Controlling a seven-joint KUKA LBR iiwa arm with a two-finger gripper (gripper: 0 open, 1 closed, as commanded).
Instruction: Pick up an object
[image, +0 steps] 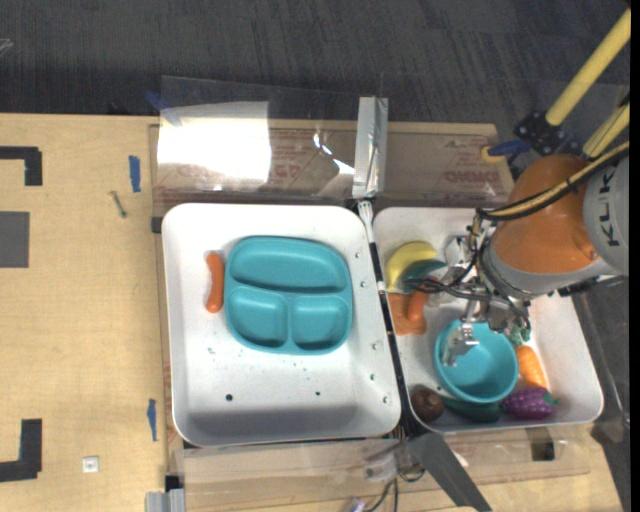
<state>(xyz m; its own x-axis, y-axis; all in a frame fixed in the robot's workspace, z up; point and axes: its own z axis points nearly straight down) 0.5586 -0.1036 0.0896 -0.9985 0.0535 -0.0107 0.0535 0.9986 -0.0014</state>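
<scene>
The right bin holds several toy items: a teal bowl, a yellow piece, an orange piece, a carrot, purple grapes and a dark brown round item. My gripper hangs over the teal bowl's inside, reaching down from the orange-banded wrist. Cables and the wrist hide the finger gap. In the left bin lie a teal divided plate and an orange sausage-shaped toy.
A clear plastic divider stands behind the bins. Wooden bench surface extends to the left. Yellow cable conduit runs at the upper right.
</scene>
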